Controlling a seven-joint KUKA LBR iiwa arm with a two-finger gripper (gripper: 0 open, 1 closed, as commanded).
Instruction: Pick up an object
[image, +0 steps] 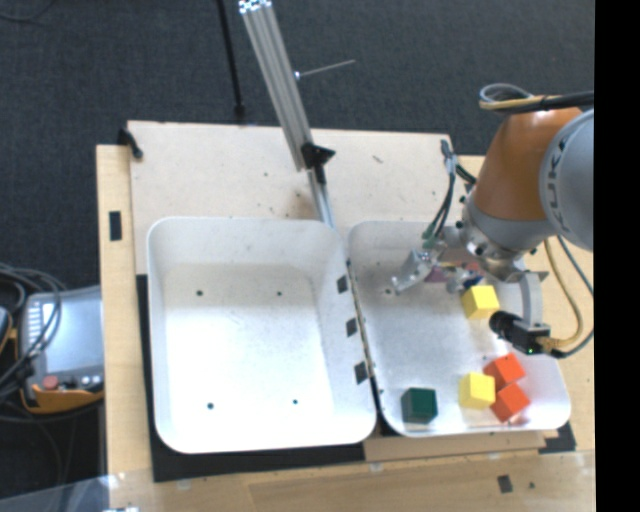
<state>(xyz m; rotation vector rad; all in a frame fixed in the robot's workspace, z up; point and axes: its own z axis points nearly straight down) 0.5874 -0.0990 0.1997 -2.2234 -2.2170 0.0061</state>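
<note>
Five blocks (482, 300) in the right bin (400, 330), left bin (250, 330) beside it, touching

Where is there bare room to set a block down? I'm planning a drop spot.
The left bin has open floor wall to wall. In the right bin, bare floor lies between the divider and the yellow block. Its lower right corner is crowded: green block, yellow block, orange blocks.

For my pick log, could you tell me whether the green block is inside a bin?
Inside: the green block rests on the right bin's floor near its front edge.
</note>
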